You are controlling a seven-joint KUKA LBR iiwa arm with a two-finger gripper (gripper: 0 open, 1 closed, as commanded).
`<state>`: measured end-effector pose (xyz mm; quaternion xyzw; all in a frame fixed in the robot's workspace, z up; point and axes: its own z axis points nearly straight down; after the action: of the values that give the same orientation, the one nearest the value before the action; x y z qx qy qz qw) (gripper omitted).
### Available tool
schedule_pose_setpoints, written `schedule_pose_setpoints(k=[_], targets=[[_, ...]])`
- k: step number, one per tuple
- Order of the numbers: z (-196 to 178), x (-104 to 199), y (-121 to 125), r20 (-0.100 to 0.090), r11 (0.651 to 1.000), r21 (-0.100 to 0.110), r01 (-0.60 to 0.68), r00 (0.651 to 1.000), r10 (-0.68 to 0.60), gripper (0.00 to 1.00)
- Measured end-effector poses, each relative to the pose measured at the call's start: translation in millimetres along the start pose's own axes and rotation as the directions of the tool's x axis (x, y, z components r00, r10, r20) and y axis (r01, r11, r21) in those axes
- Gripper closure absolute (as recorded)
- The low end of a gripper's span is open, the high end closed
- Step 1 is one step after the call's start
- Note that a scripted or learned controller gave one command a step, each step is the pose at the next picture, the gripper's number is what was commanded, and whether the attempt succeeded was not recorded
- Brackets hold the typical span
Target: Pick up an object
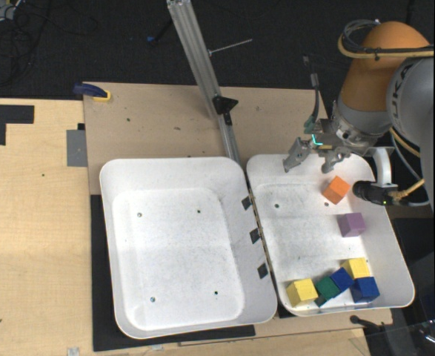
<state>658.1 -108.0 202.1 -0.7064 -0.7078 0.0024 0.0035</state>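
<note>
My gripper (310, 160) hangs over the back edge of the right bin (291, 221). It is open, its two fingers spread wide with nothing between them. An orange cube (336, 190) lies just in front of and to the right of the gripper, apart from it. A purple cube (351, 224) sits further forward near the bin's right wall. At the front right corner several cubes are clustered: a yellow cube (301, 291), a green cube (325, 289), a blue cube (364, 289) and another yellow cube (358, 267).
The left bin (121, 199) lies beside the right one, with black clips (254, 234) along the shared edge. A slanted aluminium rail (202, 65) rises behind the bins. The grey and orange arm (380, 73) fills the upper right.
</note>
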Motion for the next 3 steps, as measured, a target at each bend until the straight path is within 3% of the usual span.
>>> schedule_pose_setpoints(k=[1, 3], targets=[[-3.1, 0.2, 1.0, 0.001, 1.0, -0.005, 0.002, 1.0, -0.002, 0.0], [110.3, 9.5, 1.7, 0.001, 1.0, 0.001, 0.0, 1.0, 0.0, 0.0]])
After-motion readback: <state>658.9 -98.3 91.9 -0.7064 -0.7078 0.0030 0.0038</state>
